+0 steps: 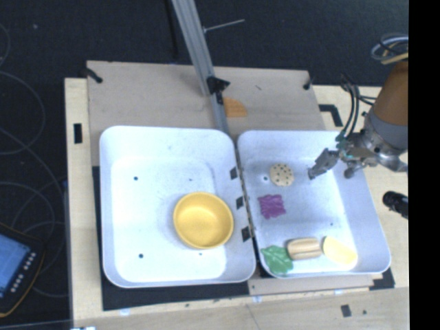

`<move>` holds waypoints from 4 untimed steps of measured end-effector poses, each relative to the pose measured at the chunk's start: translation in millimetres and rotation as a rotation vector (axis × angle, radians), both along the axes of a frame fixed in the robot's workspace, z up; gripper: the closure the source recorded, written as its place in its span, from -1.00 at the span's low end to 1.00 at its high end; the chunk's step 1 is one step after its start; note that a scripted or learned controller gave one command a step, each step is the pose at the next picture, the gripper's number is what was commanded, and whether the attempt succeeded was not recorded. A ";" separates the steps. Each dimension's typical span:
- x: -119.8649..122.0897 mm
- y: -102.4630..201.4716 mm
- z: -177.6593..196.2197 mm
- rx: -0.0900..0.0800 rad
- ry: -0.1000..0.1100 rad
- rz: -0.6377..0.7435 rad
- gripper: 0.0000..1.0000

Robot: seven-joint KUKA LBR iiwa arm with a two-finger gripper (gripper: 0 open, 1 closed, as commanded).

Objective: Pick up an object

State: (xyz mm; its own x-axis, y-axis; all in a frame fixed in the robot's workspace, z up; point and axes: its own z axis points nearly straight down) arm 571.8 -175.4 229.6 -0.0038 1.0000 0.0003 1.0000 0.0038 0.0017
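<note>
End effector, fingers spread wide and empty, upper right over right bin: approach step; next, descend onto cookie.

i can read no words, brands or numbers anywhere here. the screen at the left edge glows blue, too blurred for letters.

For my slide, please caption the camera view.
Gripper hovers open over right bin near the round dotted biscuit; yellow bowl in left bin.

Bowl in left bin; cookie in right bin
</note>
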 end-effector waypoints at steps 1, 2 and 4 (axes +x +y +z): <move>0.1 0.2 0.0 0.001 0.000 0.000 -1.00; -3.5 0.3 -42.6 -0.003 0.005 -0.004 -1.00; -12.3 -10.4 -129.8 -0.003 0.002 -0.006 -1.00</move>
